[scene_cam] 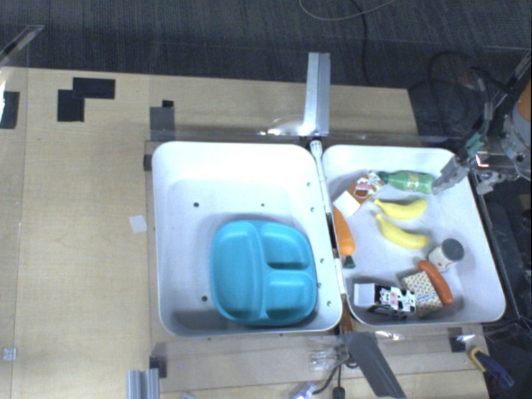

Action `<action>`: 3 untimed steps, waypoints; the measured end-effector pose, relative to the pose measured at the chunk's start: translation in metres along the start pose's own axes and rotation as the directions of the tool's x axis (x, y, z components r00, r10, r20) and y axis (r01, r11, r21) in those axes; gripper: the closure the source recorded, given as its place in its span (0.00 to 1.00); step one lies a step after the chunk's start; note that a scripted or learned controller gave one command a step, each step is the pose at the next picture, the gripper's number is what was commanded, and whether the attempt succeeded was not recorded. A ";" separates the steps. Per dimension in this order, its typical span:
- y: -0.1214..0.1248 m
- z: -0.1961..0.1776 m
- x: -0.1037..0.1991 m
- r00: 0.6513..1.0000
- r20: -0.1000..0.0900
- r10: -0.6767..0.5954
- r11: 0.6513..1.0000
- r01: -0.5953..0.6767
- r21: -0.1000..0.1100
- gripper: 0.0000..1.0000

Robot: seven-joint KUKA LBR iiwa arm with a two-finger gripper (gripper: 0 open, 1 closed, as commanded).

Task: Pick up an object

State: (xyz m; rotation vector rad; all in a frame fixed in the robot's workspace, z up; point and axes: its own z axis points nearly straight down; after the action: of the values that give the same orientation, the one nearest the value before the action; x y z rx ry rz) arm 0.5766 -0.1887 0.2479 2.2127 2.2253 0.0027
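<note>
Nearest to the lens, at the front wall of the right bin (495,302): a patterned box (420,293) and a red sausage (436,281), both well apart from the gripper (453,173). Likely target: the green bottle (407,180), lying on its side, one end just beside the gripper tip, perhaps touching. Spread or pressed together: cannot tell. Better to centre across the bottle's body before descending, clear of the two bananas (401,209) beside it. Arm reaching from the right, slanted down to the bin's far corner.
</note>
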 end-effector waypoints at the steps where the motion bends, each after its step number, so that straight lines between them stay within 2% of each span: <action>1: 0.033 0.108 -0.017 1.000 0.000 0.010 1.000 -0.010 0.001 0.00; 2: 0.031 0.148 0.010 0.996 0.009 -0.091 0.996 0.091 -0.024 0.00; 3: 0.095 0.099 -0.016 0.997 0.001 0.077 0.997 -0.077 -0.006 0.00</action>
State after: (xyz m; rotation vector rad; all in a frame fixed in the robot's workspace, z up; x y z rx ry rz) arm 0.6717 -0.2041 0.1496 2.2930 2.1352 0.0074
